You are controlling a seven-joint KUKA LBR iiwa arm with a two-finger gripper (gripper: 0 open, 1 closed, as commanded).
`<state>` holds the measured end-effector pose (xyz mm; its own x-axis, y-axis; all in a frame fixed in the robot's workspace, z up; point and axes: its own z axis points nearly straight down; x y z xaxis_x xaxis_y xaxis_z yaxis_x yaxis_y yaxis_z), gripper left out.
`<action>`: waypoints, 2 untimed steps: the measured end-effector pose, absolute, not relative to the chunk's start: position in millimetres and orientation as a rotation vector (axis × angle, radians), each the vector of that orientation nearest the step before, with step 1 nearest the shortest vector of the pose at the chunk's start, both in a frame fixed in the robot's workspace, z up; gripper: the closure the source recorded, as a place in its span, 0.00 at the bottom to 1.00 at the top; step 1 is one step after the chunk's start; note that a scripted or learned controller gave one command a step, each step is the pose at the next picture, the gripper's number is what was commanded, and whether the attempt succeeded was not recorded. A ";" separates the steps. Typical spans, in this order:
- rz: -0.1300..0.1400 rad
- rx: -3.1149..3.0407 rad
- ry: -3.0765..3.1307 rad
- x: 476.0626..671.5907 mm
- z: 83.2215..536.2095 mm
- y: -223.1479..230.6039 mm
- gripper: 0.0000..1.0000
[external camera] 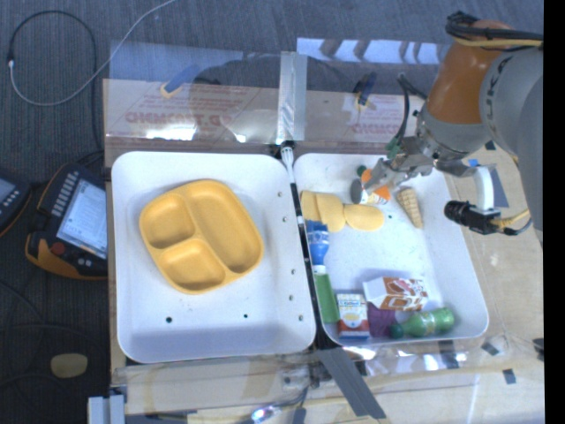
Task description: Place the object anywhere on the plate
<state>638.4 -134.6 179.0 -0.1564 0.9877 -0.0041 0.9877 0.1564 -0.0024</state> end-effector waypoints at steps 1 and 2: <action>0.000 1.743 2.615 586.1 183.6 -76.6 1.00; 0.000 2.064 2.371 570.7 183.4 21.7 1.00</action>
<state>570.7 21.7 183.4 -0.1381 0.9904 0.0013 0.9904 0.1381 -0.0013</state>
